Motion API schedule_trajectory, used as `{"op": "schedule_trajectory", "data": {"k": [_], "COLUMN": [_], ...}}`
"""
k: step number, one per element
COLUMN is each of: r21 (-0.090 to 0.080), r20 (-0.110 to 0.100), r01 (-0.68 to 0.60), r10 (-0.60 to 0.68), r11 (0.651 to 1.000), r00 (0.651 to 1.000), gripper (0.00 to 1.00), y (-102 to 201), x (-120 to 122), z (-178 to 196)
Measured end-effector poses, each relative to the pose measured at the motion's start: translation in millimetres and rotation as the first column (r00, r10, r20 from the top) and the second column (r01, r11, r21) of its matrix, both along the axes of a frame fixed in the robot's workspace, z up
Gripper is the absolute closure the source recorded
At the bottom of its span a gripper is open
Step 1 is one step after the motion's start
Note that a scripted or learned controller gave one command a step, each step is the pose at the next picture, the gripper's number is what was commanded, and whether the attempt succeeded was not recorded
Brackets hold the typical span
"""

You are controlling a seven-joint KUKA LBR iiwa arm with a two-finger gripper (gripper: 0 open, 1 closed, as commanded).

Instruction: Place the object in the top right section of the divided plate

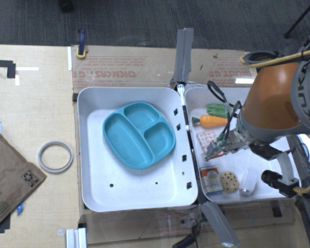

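Note:
A blue divided plate (138,134) lies in the left white bin (93,154), tilted, with one large section and two smaller ones. In the right bin (258,190) lie an orange carrot (213,121) with a green piece (217,109) behind it, a small printed card (206,137), a red and white packet (210,179), a cookie (228,181) and a clear item (246,188). My gripper (217,150) hangs low over the right bin's left half, just below the card. The arm's orange band (271,99) rises behind it.
A grey tape ring (55,156) and a brown cardboard box (8,182) lie on the bench left of the bins. A grey divider bar (184,56) stands at the back between the bins. Cables and black fittings (279,182) crowd the right bin's right side.

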State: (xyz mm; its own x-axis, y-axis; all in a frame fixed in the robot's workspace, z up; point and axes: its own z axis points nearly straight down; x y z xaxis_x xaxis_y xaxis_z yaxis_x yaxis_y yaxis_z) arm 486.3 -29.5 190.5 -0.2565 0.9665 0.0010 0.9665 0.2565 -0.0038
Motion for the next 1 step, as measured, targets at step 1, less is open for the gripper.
{"op": "schedule_trajectory", "data": {"k": [1], "r21": [-0.001], "r20": [0.001], "r01": [0.035], "r10": [-0.035], "r11": [0.999], "r00": [0.999], "gripper": [1.00], "y": [56.7], "x": [-8.6], "z": [0.2]}}
